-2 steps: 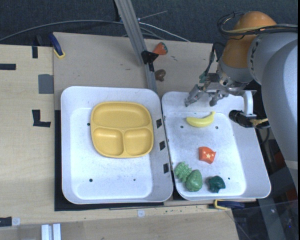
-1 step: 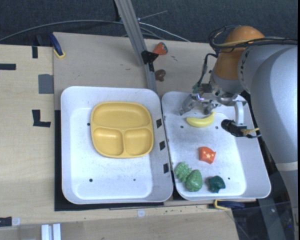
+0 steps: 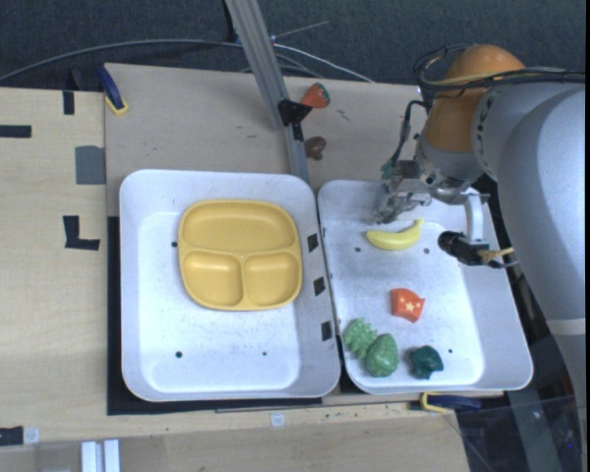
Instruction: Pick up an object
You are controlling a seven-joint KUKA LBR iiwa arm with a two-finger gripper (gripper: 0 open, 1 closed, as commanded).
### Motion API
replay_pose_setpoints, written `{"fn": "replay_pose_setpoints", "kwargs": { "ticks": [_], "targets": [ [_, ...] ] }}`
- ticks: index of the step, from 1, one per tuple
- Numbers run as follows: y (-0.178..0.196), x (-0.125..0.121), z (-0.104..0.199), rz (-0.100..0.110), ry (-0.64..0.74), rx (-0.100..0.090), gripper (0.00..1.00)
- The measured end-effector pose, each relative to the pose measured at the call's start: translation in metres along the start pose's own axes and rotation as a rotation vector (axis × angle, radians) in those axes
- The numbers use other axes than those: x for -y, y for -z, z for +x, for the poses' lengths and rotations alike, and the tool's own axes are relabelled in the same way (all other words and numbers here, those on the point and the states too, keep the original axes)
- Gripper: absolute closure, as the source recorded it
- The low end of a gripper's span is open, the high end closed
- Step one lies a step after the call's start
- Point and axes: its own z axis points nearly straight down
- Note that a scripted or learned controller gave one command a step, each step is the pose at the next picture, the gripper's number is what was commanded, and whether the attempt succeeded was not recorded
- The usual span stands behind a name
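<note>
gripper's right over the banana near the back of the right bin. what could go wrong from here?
1. The gripper sits over one end of the banana, so an off-centre grasp may let it pivot or slip.
2. The banana lies near the right bin's far wall, which could obstruct a descending finger.
3. The banana is curved and smooth-looking, so closing fingers might squeeze it out sideways.

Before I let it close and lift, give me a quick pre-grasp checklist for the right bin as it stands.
1. Gripper sits over the yellow toy banana, at its upper left end: ok.
2. Banana between the fingers: cannot tell.
3. Banana lies apart from the red-orange block: ok.
4. Green bumpy toy and dark green toy stay at the bin's near edge, away from the grasp: ok.
5. Yellow divided plate rests in the left white bin, out of the path: ok.
</note>
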Motion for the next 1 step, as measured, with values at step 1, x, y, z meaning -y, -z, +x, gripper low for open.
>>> {"fn": "replay_pose_setpoints", "kwargs": {
  "ticks": [1],
  "targets": [
    [0.0426,0.0002,0.0008,-0.016,-0.001,-0.001,1.00]
  ]
}}
